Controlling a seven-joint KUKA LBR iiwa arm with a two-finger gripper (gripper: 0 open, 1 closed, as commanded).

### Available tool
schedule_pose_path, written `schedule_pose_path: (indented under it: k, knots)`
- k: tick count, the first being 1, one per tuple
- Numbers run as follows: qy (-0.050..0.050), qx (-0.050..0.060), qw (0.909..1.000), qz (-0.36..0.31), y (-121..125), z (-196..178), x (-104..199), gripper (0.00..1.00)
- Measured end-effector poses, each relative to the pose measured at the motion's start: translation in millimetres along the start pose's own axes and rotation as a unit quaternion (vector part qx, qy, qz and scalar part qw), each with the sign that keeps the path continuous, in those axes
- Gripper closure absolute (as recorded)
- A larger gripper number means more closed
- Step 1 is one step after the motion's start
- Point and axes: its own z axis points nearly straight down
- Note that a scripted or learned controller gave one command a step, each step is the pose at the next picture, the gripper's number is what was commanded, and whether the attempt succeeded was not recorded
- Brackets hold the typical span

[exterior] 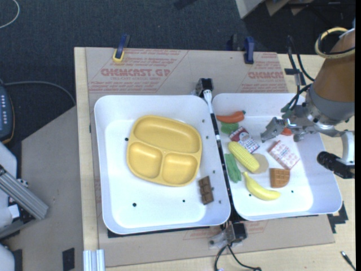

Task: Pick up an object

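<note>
Hovering over the right bin (316,205), gripper (277,130) sits low near the back, just above the toy food. Can't tell jaw state from here; nothing visibly held. Candidates all lie in that bin: corn (243,156), banana (260,189), waffle (280,177), hot dog (231,117), a red-white packet (284,154) just beside the gripper. Left bin (107,151) has the yellow tray (163,149) & a choc bar (206,189). Progress, my read: approach stage, no pick yet. Grasp & lift remain.
</note>
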Motion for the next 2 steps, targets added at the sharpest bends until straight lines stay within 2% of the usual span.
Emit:
schedule_pose_path:
  k: [1, 2]
  knots:
    - [0.001, 0.001, 1.0, 0.0, -2, 61, 8, 0.0]
    - [0.0, -0.004, 1.0, 0.0, 1, 92, 8, 0.0]
